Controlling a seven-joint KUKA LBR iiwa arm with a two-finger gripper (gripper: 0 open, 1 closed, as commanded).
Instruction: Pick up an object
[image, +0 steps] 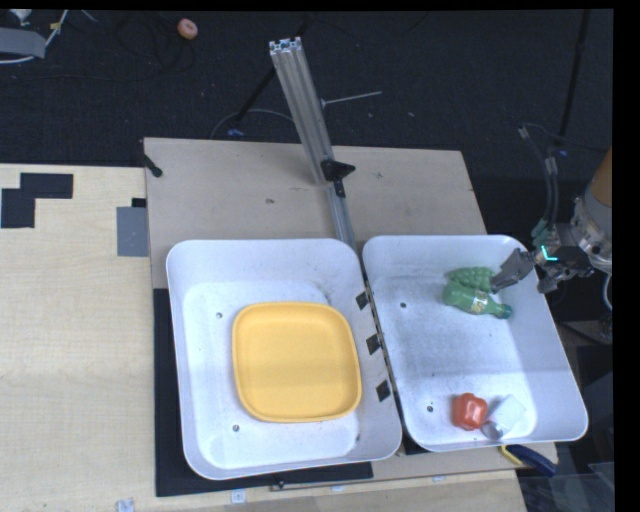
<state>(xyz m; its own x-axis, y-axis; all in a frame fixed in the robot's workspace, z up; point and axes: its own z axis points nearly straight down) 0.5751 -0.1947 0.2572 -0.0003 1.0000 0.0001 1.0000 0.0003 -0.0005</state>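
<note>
Two shallow white bins sat side by side on a pale wooden bench, seen from above at a slant. The left bin (190, 300) held a square yellow plate (297, 360) with rounded corners, lying flat near the bin's middle. The right bin (560, 400) held three things. A green toy (474, 291), lumpy and lying on its side, rested in the bin's upper right part. An orange-red object (469, 411) lay near the bin's lower edge, and a small pale object (504, 416) sat just beside it on its right, too blurred to make out.

The arm reached in from the right edge of the view, with only its wrist and some cabling visible. The gripper (508, 274) hung over the upper right corner of the right bin, and one dark finger (514, 266) slanted down toward the green toy, its tip touching or almost touching the toy's right end. Whether the fingers were apart or together could not be told, and the toy was not seen between them.

A slim metal rail (312, 120) ran from the top of the view down to the gap between the two bins. Black clips (373, 342) lined the seam where the bins met. Dark floor surrounded the bench, with a small orange ball (187, 28) far off at the upper left.
</note>
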